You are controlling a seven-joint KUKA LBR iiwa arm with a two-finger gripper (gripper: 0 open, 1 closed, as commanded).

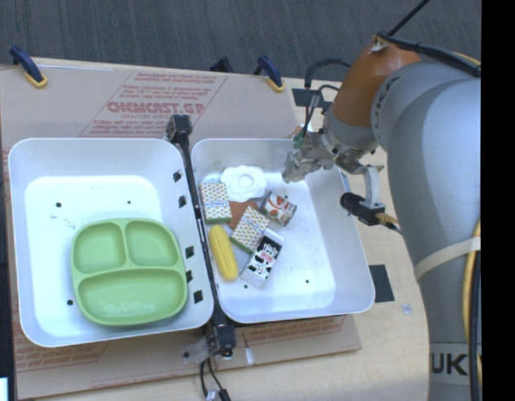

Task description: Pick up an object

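approach step: the hand hovers in the right bin, its grip state unreadable, beside the white lid at frame centre; next it must descend onto it.

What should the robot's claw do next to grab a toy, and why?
Probably dip down and a little left. The claw sits at the right bin's upper edge beside the white lid, with the other toys clustered lower left of it, and nothing shows between its fingers.

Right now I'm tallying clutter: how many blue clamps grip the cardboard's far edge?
3 show: one clamp at the far left corner, one near the middle, one just right of it. Others may sit behind the arm.
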